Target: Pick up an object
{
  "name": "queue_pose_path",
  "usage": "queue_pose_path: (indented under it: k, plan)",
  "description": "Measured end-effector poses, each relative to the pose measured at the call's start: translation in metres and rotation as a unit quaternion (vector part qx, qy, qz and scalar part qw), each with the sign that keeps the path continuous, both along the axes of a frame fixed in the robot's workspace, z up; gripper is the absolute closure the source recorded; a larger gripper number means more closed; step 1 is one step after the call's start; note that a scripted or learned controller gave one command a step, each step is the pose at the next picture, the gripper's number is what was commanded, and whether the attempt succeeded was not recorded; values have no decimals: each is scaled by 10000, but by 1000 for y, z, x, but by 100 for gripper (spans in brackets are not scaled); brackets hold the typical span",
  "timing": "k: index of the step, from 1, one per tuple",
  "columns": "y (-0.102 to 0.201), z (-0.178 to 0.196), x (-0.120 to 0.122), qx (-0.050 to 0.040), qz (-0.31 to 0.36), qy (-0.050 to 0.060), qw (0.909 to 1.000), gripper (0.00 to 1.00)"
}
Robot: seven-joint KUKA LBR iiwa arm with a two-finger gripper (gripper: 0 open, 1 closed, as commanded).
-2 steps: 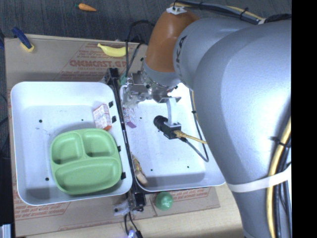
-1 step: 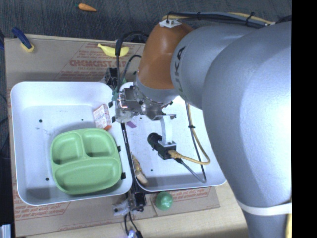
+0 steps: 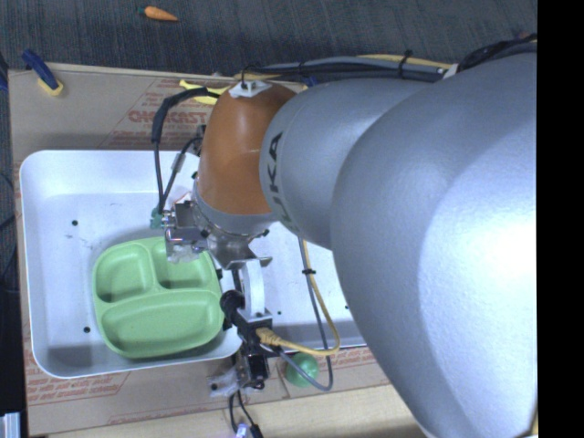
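Green divided plate (image 3: 155,304) lies flat in the left white bin (image 3: 46,208), toward its near right corner. Gripper (image 3: 187,240) sits low over the plate's right rim, under the orange band (image 3: 233,158). Whether it is open or closed: cannot tell. Small green ball (image 3: 301,368) on the surface (image 3: 109,121) near the bin's front edge.

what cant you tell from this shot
- Gripper: the wrist covers its fingers in the camera view, so open or shut is unclear.
- Right bin: largely hidden behind the arm.
- Green tray: its upper right corner sits under the wrist.
- Small green ball: partly masked by cables.
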State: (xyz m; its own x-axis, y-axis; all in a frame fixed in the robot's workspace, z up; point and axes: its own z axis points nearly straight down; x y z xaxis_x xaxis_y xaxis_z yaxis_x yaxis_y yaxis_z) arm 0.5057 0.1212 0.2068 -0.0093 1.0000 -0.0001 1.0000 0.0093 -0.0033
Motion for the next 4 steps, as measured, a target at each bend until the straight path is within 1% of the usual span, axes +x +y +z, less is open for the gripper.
queue_pose_path:
  k: [1, 2, 3, 4]
  plan:
    - [60, 50, 36, 7, -6, -27, 10000, 100]
    - [55, 145, 26, 10, -6, -61, 10000, 100]
    - [96, 24, -9, -5, -4, 13, 10000, 100]
    - [96, 35, -8, -2, 28, 13, 10000, 100]
